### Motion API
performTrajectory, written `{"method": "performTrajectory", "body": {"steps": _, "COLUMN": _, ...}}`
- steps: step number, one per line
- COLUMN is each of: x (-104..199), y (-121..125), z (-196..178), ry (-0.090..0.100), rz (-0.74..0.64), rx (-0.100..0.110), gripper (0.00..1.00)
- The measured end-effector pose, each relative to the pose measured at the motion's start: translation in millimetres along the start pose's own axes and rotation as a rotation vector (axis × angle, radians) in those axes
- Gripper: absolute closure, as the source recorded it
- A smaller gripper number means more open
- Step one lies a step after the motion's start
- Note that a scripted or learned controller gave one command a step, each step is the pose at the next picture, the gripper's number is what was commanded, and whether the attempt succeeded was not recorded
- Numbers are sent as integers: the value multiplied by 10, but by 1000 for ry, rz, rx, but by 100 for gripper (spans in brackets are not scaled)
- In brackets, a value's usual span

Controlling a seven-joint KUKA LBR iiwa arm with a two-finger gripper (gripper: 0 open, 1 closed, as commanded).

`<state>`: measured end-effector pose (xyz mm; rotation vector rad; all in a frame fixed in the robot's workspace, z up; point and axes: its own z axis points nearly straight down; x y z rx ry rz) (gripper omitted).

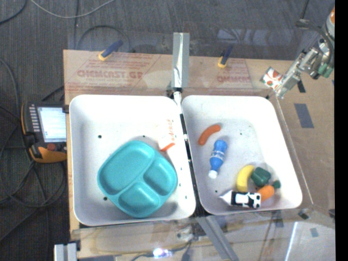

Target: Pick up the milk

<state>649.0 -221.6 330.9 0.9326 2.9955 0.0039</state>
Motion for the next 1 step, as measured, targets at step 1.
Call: {"method": "performTrajectory", "body": {"steps": 1, "x": 28, "y": -38, "z": -79, "ry": 0, "rz": 79, "rx": 1, "gripper": 100}}
